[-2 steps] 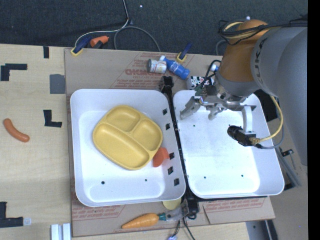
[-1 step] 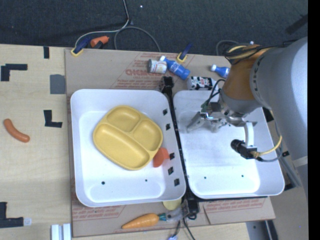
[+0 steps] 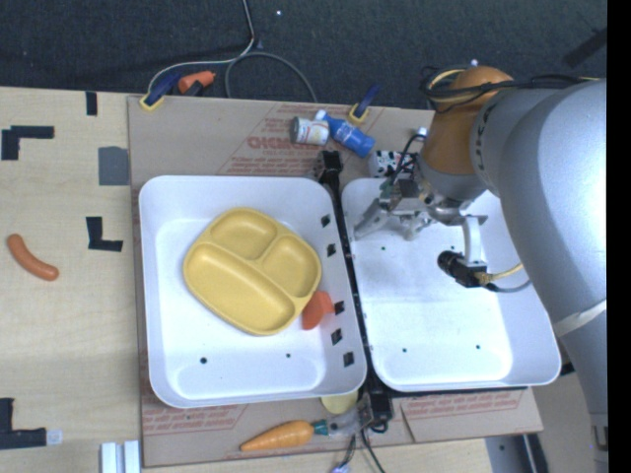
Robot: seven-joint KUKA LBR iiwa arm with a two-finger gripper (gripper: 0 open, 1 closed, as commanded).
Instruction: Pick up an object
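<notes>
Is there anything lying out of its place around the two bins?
Yes. A sausage lies far left on the bench, a carrot below the left bin, and a small bottle behind it, all outside the bins.

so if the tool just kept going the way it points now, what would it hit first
Most likely the bare floor of the right bin. The tool hangs over that bin's upper left corner, angled down and leftward. The divider wall beside the left bin is close, and depth is unclear from one view.

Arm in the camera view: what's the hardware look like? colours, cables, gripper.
Bulky rounded grey arm with an orange band above the wrist. The gripper is bare grey metal with slim fingers. Thin cables loop near the band, and a black fitting with a yellowish cable sits beside the wrist.
</notes>
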